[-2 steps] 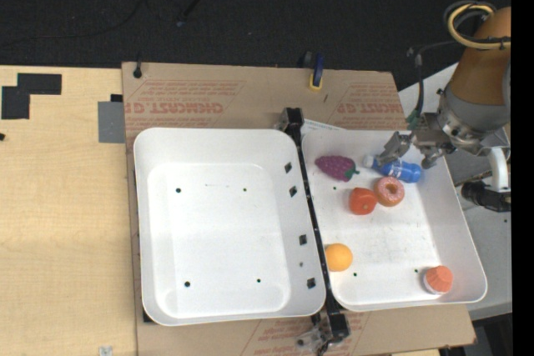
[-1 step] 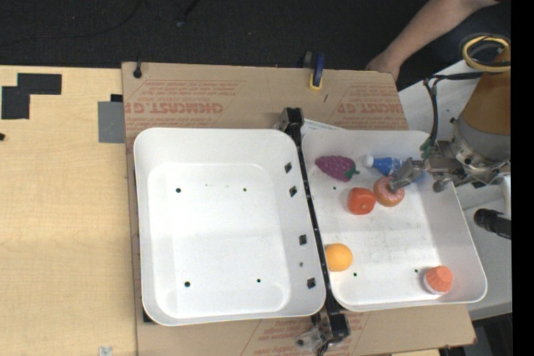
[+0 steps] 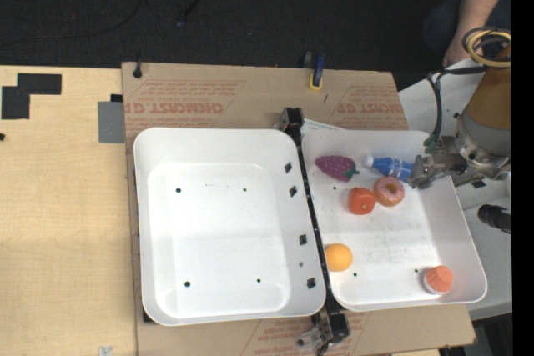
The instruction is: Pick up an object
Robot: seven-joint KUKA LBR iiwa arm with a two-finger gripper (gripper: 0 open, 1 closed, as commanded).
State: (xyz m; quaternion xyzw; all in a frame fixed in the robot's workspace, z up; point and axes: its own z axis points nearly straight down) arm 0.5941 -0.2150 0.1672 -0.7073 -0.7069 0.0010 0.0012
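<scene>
Hovering at the right bin's [image 3: 467,238] far right edge, my gripper [image 3: 427,171] sits just beside the blue bottle [image 3: 390,167]; whether my jaws are parted I cannot tell. The pink donut [image 3: 390,193] and tomato [image 3: 361,201] crowd close, so closing may nudge them or skid off the bottle.

Both white bins [image 3: 217,308] look like smooth, faintly glossy plastic; the sheet beneath them [image 3: 209,100] is matt brown cardboard with red print; the bench [image 3: 58,221] shows pale wood grain; the tomato [image 3: 361,202] looks shiny.
</scene>
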